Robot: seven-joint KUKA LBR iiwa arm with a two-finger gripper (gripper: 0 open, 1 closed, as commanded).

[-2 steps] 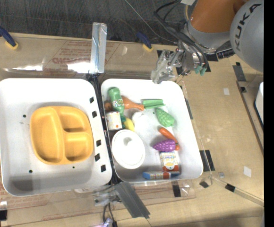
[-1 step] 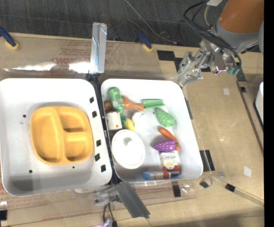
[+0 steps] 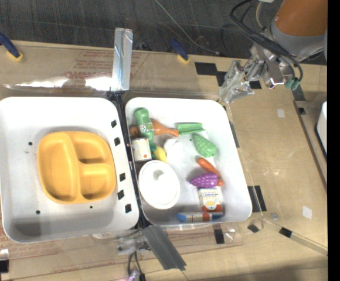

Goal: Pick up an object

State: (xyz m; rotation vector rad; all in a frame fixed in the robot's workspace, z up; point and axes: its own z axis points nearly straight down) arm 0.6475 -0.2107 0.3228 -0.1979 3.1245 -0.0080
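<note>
Your two-finger gripper (image 3: pixel 231 89) is hanging just beyond the far right corner of the right-hand shallow white bin (image 3: pixel 235 157), grasping nothing; whether it is parted or closed you cannot tell here, and it is likely parked there to leave the clutter unobstructed. That bin is holding every candidate: a green bottle (image 3: pixel 143 123), a purple toy grape bunch (image 3: pixel 206 181), an orange toy carrot (image 3: pixel 207 165), a white round bowl (image 3: pixel 158 184) and a small labelled jar (image 3: pixel 210 199), all crowding together. The left-hand white bin (image 3: pixel 12 157) is carrying a yellow divided plastic tray (image 3: pixel 76 166).
</note>
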